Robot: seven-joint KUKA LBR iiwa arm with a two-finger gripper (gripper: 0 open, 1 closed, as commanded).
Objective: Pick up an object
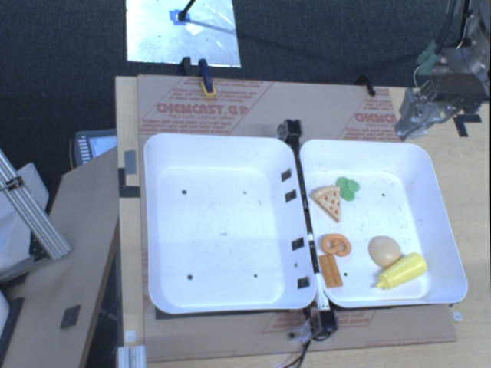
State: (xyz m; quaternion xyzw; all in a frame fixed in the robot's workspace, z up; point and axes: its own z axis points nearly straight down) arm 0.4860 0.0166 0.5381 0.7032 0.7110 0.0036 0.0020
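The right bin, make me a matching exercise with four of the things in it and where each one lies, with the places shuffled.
Things:
1. pizza slice
2. green piece
3. yellow bottle
4. pretzel

Places in the right bin:
A. near corner, beside the beige egg
B. by the divider, just above the orange stick
C. far part, touching the green piece
D. farthest from the camera of the four

Pairs: 1-C, 2-D, 3-A, 4-B

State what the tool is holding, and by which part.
Nothing. The tool hangs above the right bin's far rim, apart from the toys inside.
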